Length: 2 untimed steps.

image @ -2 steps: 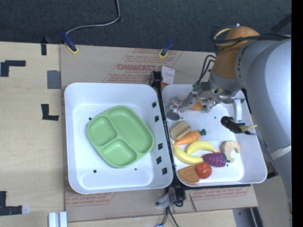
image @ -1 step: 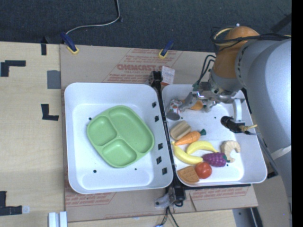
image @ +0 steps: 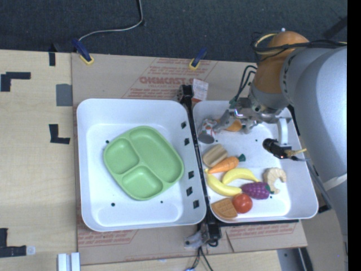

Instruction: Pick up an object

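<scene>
Gripper [image: 217, 124] just above carrot [image: 224, 165].

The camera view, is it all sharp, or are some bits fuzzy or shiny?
In the camera view the green plate and banana look fairly sharp; the grey arm at the right is big and soft-edged; the gripper is a bit blurry; the white bins are evenly lit, with only faint shadows.

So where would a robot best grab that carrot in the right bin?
Probably across the thick middle of the carrot, coming straight down from above. It lies flat and tapers toward its green end, and the bread and bananas crowd its sides, so the fingers should close across its width.
</scene>
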### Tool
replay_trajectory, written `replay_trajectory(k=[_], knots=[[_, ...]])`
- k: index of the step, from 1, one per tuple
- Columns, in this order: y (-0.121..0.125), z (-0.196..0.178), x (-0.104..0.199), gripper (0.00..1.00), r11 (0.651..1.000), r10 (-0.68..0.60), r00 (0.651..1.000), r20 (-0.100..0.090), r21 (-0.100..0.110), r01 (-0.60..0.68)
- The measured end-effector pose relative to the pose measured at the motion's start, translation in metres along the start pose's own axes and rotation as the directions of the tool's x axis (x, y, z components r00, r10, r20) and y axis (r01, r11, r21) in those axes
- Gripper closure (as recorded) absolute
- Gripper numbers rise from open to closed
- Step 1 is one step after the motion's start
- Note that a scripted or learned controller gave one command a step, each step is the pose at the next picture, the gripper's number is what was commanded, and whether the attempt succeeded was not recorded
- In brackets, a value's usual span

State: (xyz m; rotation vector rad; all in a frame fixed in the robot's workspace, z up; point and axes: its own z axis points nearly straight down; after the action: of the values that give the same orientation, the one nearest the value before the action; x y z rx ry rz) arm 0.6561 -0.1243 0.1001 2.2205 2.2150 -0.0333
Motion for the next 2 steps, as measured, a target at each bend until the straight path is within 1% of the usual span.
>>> replay_trajectory(k=[1, 2], knots=[[0.000, 0.000, 0.000, 0.00, 1.000, 0.000, 1.000, 0.000, -0.001, 0.000], [0.013, 0.001, -0.005, 0.00, 1.000, 0.005, 1.000, 0.000, -0.008, -0.005]])
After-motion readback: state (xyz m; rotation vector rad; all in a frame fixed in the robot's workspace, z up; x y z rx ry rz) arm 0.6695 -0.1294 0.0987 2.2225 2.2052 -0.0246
